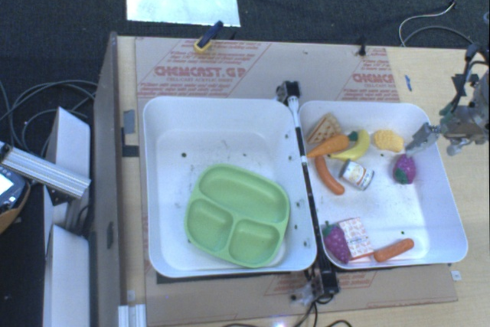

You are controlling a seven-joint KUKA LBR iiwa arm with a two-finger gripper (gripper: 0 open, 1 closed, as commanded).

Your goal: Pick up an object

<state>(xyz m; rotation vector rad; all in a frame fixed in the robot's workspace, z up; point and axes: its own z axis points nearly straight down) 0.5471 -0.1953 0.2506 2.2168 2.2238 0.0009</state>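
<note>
Two white bins are seen side by side on the counter (230,61). In the left bin (164,165) a green tray (237,214) with three parts is laid flat. The right bin (452,230) holds the small toys. The tool (438,135) is seen at the right edge of the right bin, over its far right rim, and it hangs from the arm that comes in from the right. It cannot be told how far open the tool is, and nothing can be seen held in it. A purple toy (405,169) lies in the bin just beside the tool, a little nearer and to the left of it; whether the two touch cannot be told. A yellow toy (387,140) lies near the tool too, to its left. Further left, an orange carrot (328,146), a yellow banana (354,145) and a waffle (323,126) are bunched together by the bin's left wall. A small can (357,175) lies on its side in the middle, beside an orange sausage (330,176). At the near side, purple grapes (335,243), a small red and white box (356,237) and another carrot (394,249) are found, well apart from the tool.
</note>
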